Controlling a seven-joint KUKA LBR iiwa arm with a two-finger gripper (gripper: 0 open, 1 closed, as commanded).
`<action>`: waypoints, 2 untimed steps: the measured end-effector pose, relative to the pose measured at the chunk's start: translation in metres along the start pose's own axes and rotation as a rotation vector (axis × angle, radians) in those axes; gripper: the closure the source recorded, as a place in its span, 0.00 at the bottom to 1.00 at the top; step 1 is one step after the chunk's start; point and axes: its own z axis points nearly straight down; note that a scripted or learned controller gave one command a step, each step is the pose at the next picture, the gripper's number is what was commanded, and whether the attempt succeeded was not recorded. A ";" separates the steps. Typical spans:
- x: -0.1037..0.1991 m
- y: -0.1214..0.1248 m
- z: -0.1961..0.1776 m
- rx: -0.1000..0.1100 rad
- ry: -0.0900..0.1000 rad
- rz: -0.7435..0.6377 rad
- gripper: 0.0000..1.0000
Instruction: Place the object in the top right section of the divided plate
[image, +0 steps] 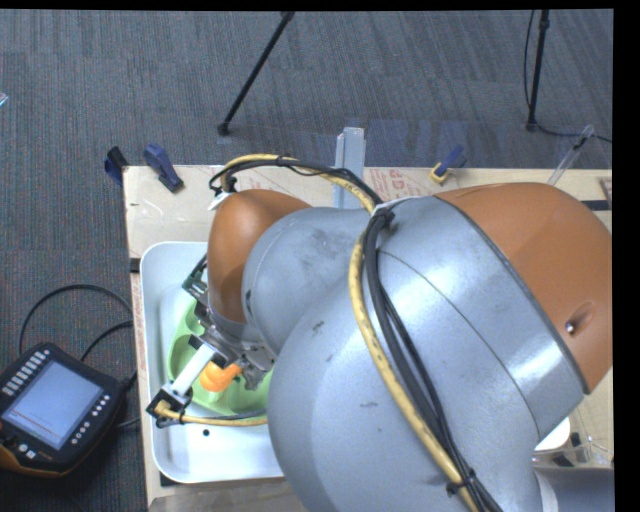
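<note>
At lower left of the frame, the gripper (213, 362) hangs over the green plate (186, 352) in the white bin (160, 290); beside it sits a small orange object (215, 377), its long axis unclear; I cannot tell the fingers' state

Arm (420, 340) from right, wrist low at left.

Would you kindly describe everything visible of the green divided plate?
The green divided plate looks like pale lime plastic and lies flat in the left white bin. Only its left part shows, with one raised divider ridge; the arm covers the rest. A small orange object sits over it beside the gripper.
</note>
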 end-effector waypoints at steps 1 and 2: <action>-0.024 0.006 -0.045 0.000 0.001 0.035 1.00; -0.008 -0.008 0.026 0.000 0.010 0.134 1.00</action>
